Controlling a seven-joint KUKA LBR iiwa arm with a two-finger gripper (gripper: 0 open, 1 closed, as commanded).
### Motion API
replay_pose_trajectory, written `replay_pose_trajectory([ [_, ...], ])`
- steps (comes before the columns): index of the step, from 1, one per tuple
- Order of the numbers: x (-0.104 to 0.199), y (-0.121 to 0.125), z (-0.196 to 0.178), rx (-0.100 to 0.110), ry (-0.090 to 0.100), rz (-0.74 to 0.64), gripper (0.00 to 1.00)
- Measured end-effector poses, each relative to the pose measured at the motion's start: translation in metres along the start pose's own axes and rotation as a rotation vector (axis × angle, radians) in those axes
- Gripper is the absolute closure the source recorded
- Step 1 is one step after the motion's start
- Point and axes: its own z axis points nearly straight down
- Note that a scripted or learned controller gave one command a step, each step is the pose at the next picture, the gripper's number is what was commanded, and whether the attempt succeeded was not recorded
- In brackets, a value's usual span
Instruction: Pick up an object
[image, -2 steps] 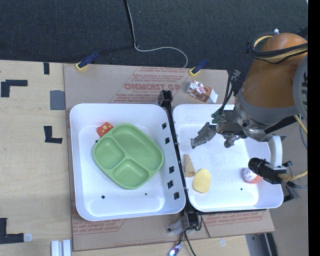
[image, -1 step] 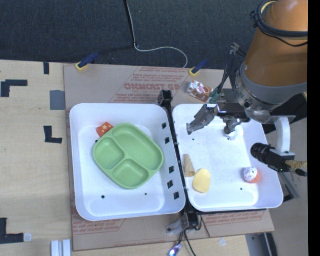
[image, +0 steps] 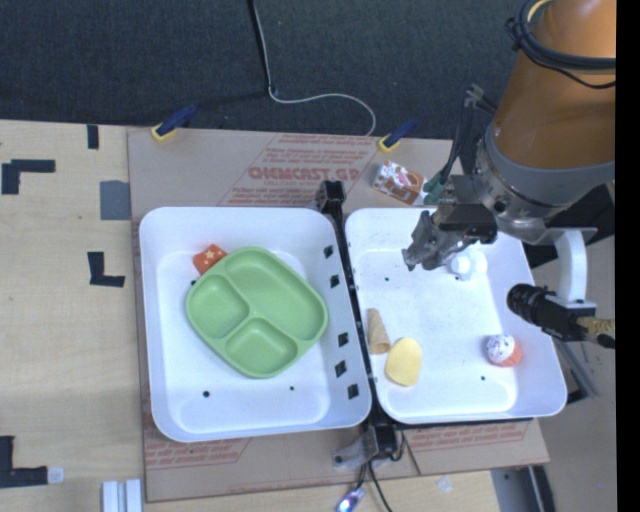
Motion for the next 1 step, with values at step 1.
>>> replay_pose_trajectory([
  [1,0.0533,-0.0049,-0.0208,-0.002,0.002,-0.003,1.0],
])
